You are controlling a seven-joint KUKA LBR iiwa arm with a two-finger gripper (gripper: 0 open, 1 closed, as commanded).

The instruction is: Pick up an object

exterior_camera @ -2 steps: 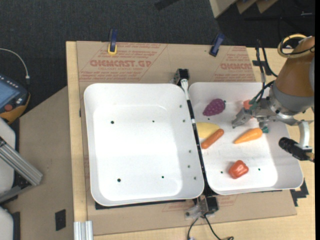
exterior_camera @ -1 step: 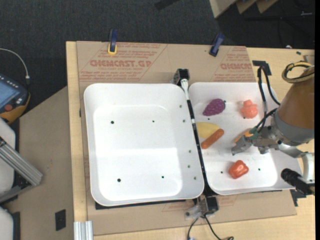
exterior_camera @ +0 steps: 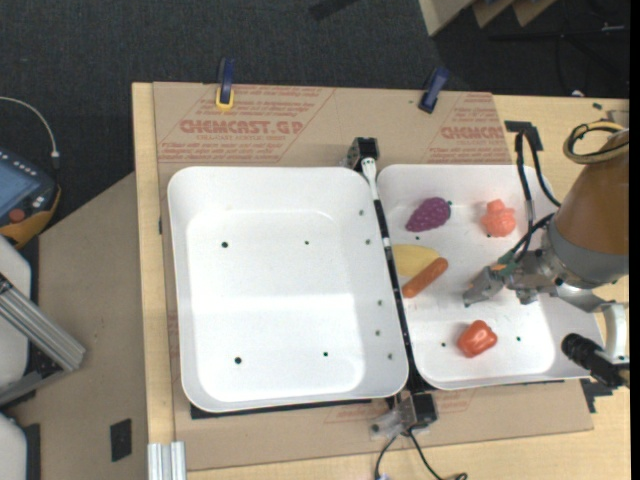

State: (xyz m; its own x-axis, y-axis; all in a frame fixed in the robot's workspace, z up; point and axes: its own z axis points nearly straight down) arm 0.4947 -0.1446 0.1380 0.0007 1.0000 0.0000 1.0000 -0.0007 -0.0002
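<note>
On the bench, L bin (exterior_camera: 270, 288) sat beside R bin (exterior_camera: 440, 368), touching along the mid seam. My gripper (exterior_camera: 484, 286) hung over R bin's middle, w/ nothing visible btwn fingers; apart or together, I couldn't tell. Objs all in R bin: purple grape bunch (exterior_camera: 429, 214) at top, yellow wedge (exterior_camera: 410, 259) touching orange carrot (exterior_camera: 423, 277) by the seam, red pepper (exterior_camera: 477, 339) below gripper, pink-orange piece (exterior_camera: 498, 219) upper right.

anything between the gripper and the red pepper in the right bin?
No. In the camera view, bare white bin floor separates the gripper from the red pepper just below it.
</note>
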